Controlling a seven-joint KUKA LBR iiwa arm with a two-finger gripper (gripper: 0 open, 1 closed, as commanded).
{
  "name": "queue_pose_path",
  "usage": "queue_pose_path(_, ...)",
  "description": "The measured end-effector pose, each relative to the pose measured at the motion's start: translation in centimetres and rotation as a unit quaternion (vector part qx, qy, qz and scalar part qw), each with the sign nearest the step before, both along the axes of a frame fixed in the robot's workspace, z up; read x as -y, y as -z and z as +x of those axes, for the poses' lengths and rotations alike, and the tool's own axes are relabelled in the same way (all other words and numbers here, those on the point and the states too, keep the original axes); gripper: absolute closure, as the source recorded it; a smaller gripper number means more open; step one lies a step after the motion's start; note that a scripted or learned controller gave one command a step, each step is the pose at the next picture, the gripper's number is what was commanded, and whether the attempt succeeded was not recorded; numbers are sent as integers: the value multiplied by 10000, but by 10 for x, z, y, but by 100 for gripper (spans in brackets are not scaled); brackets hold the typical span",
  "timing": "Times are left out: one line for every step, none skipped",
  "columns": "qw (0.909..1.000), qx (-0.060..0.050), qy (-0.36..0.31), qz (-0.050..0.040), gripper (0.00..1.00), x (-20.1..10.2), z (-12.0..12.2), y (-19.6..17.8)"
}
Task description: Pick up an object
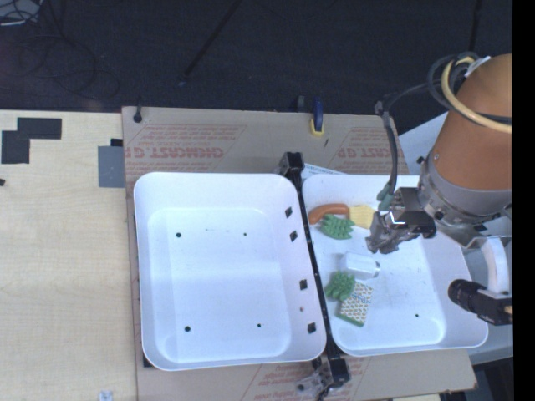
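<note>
One white block (361, 265) lies just below gripper (382, 242)

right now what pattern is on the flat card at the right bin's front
Green dots on a pale card, camera view.

Light: bright, even, from overhead | whites: both bins (219, 192) near blown out, faint bluish tint | shadows: soft, short under the arm (476, 132) | background: dark and murky up top | focus: mildly soft, grainy, small items blurred
</note>
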State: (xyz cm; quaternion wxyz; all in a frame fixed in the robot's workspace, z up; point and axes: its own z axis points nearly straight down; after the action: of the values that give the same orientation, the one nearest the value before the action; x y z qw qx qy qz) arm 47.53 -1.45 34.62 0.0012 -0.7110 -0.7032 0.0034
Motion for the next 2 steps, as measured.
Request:
queue_pose_path(10000, 39, -87, 20, 100, -68, 15, -43)
queue_pose_path(9999, 64, -97, 30, 100, -136, 16, -126)
